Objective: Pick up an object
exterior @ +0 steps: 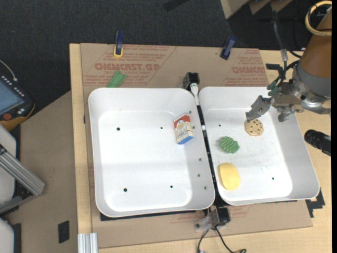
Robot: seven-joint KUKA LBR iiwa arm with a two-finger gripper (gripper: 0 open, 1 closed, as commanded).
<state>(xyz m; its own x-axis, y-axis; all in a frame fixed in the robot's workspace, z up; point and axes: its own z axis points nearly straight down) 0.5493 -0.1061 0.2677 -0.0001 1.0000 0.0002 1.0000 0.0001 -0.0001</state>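
- The arm (316,62) comes in at the upper right of the frame, its orange band above a grey wrist, hanging over the far right part of the right bin (295,162).
- The end effector (274,108) sits below the wrist, above the upper right area of the right bin. One grey finger (258,108) juts toward the left and another dark part lies nearer the right rim; how wide they stand I cannot tell from this angle, and nothing shows between them.
- A round tan cookie with dark specks (255,127) lies on the bin floor just below and beside the left finger; whether they touch is unclear.
- A green bumpy object (228,144) rests near the middle left of the right bin, lower left of the cookie and apart from it.
- A yellow oval object (229,176) lies in the lower left part of the right bin, just below the green one.
- The left bin (137,194) holds a small carton (183,129), white, blue and red, near its right wall in the upper half.
- Both bins sit side by side on a brown board (158,62) on the surface, with two blue clamps (119,42) at the board's upper edge.
- A green strip (116,79) lies on the board above the left bin's upper left corner.
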